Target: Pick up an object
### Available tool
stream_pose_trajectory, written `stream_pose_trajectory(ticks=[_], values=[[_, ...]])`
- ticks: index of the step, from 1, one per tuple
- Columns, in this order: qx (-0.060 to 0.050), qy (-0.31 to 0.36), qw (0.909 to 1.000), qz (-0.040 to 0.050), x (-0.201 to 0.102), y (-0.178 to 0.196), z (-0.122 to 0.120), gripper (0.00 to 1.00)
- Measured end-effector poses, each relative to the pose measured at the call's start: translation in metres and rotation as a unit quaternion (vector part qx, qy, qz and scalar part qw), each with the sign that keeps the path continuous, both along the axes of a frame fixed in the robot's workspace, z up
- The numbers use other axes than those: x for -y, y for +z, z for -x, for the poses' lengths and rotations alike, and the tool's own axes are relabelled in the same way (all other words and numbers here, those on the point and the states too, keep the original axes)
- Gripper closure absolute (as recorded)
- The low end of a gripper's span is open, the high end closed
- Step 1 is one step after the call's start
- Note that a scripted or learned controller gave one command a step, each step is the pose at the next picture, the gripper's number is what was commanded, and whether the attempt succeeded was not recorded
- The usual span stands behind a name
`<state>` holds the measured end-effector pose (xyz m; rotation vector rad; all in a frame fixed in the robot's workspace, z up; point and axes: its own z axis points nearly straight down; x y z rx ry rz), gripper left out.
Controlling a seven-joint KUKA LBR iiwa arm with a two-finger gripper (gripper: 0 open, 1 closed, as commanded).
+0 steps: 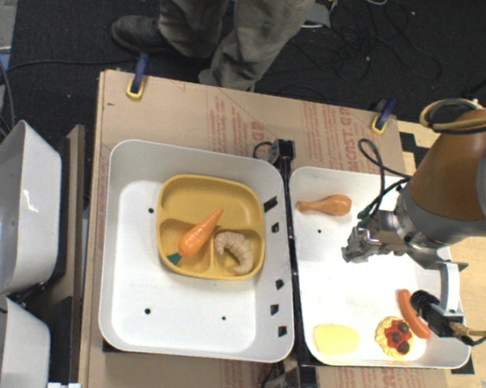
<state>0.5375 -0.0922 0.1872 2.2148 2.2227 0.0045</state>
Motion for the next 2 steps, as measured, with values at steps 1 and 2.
stream_pose_trajectory(ticks=[1,2], values=[[0.001,0.000,1.0000,0.0003,0.000,0.053,-0.002,1.00],[-0.001,0.002,1.0000,-0.0008,-0.051,0.057,-0.015,1.00]])
